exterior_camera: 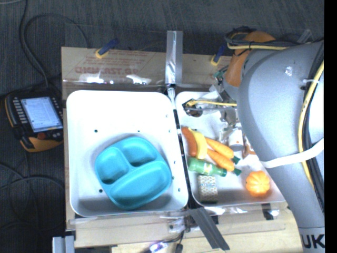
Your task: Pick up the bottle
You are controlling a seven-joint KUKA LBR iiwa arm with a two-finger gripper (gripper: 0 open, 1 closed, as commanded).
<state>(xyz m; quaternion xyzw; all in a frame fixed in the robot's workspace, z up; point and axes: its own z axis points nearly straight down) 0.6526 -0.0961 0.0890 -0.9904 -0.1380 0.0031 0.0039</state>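
Note:
The bottle (206, 167) is green with a white label band and lies on its side in the right bin (200, 101), near the bin's left wall. My gripper (230, 133) hangs over the middle of that bin, up and to the right of the bottle, mostly covered by the big grey arm (279, 104). Nothing shows between the gripper and the bottle except the carrots (221, 154), which lie against the bottle's upper side.
A yellow-orange banana-like piece (194, 143) lies by the carrots. A grey textured block (208, 186) and a small orange pumpkin (257, 183) sit near the front. The left bin (84, 109) holds a blue divided plate (134, 171).

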